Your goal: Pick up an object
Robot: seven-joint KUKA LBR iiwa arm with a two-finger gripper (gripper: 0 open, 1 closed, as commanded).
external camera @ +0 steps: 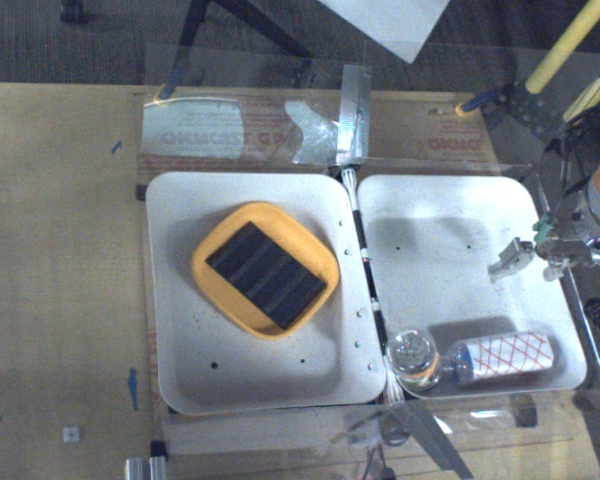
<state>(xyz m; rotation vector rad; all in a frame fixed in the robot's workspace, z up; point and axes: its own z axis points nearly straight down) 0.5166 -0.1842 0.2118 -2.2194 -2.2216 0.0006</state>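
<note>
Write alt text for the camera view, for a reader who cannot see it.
Two shallow white bins sit side by side: the left bin holds a yellow tray with a dark slatted insert, and the right bin holds a clear bottle lying near its front edge. The gripper hangs over the right bin's right side.

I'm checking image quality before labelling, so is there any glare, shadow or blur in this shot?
Camera view: glare on the clear plastic sheet above the bins; soft shadows in the right bin and beside the orange tray; the gripper at the right edge looks slightly blurred.
</note>
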